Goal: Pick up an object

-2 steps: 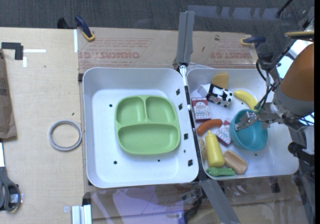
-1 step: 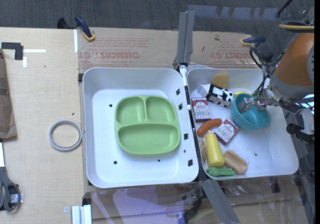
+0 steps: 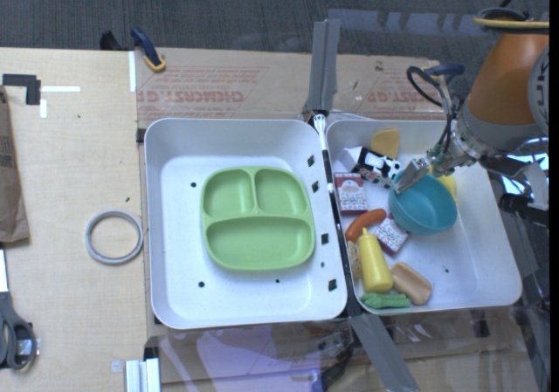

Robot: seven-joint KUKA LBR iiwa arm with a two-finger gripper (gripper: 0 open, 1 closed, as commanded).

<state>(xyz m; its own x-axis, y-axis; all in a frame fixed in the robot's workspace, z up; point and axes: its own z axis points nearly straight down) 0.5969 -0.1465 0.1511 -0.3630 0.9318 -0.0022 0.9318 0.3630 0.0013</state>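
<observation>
My gripper [image 3: 417, 174] hangs over the right bin [image 3: 489, 285], below the orange-banded wrist. Its fingers [image 3: 409, 175] pinch the upper left rim of a blue bowl [image 3: 426, 207], which sits tilted toward the bin's middle. Around the bowl lie a black-and-white cow toy [image 3: 377, 167], a red-and-white box [image 3: 352, 192], an orange sausage [image 3: 364, 223], a small red packet [image 3: 391, 236], a yellow mustard bottle [image 3: 376, 264], a tan bread piece [image 3: 412, 283], a green pea pod [image 3: 386, 300] and a yellow cheese wedge [image 3: 386, 141].
The left bin [image 3: 175, 285] holds a green divided plate [image 3: 258, 217]. On the bench to the left lie a grey tape ring [image 3: 113, 236] and scissors [image 3: 13, 342]. A blue clamp [image 3: 148, 49] sits at the back. Cables loop behind the wrist.
</observation>
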